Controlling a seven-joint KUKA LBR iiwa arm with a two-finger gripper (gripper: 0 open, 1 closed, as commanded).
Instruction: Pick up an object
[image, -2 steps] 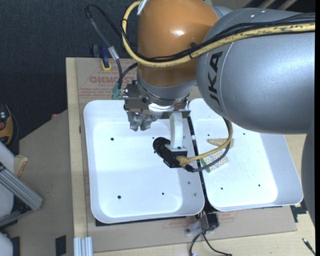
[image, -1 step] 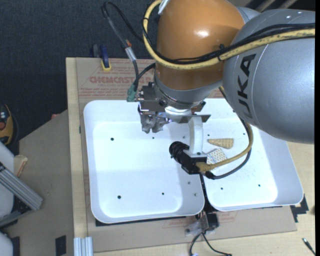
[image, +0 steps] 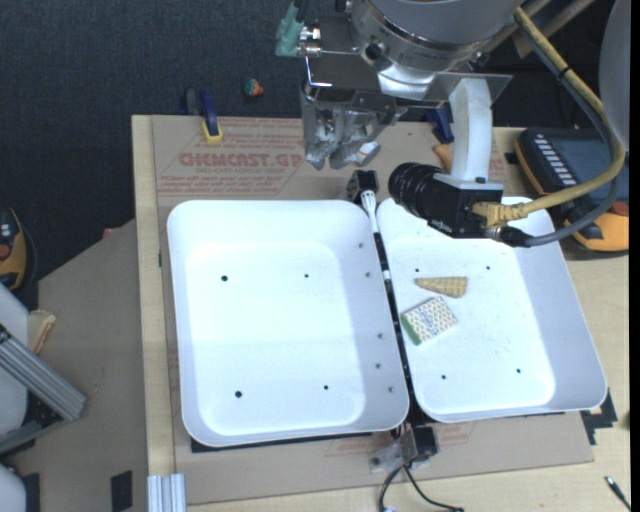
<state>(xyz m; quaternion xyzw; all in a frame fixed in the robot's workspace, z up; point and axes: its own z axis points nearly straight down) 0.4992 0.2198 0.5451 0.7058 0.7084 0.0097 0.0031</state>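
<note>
- While the grey arm's two-finger gripper (image: 338, 140) hangs above the far edge of the counter (image: 250, 160), beyond the bins' far rims, nothing shows between its metal fingers; how far apart they stand I cannot tell, for they blur together.
- Both candidate objects lie in the right shallow white bin (image: 540, 350): a tan wedge-shaped piece (image: 443, 286) and, just beside it toward the near side, a small green-and-white patterned block (image: 430, 321).
- Risk: the two sit close, so a descent between them could nudge one aside or catch neither.
- Risk: both lie near the divider between the bins, which a finger might strike.
- Risk: the wedge looks flat and thin, so it may slip out.
- Count: two bins, including the left shallow white bin (image: 270, 320); two objects; one gripper.
</note>
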